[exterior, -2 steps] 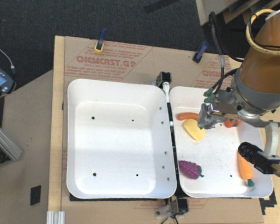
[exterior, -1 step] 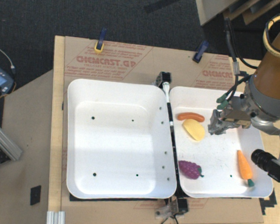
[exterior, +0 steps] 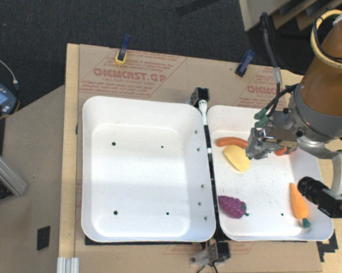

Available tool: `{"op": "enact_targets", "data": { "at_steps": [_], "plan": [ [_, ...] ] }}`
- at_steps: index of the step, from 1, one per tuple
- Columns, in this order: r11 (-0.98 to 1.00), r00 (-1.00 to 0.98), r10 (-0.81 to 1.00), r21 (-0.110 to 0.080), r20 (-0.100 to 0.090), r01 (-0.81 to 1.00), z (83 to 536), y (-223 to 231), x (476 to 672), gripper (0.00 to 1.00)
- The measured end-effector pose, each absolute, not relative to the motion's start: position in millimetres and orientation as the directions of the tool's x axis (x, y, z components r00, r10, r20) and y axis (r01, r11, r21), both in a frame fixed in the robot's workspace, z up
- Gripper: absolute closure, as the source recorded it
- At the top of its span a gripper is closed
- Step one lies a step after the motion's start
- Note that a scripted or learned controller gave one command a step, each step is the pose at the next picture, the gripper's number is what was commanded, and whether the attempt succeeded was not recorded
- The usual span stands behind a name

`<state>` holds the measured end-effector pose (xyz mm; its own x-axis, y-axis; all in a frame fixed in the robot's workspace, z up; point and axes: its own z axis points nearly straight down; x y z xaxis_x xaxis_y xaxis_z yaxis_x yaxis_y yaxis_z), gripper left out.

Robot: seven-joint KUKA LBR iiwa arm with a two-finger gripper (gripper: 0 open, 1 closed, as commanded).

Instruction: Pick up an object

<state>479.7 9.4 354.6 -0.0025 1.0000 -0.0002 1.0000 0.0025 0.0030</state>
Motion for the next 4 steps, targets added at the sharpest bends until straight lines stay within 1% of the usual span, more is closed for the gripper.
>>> {"op": "enact_targets", "data": {
  "at_steps": [1,2,3,4],
  "plan": [
    [0.002,-0.002,1.000,0.003,0.000,1.000,366.8,26.8,479.7,1.00],
    [0.005,-0.005,1.000,0.017,0.003,1.000,495.7,61.4,481.0,1.00],
    [-0.002,0.002,1.000,0.009,-0.001,1.000,537.3,51.5,528.1,1.00],
    [0.004,-0.004,1.000,0.006,0.000,1.000,503.0,111.5,592.1,1.00]
  ]
}}
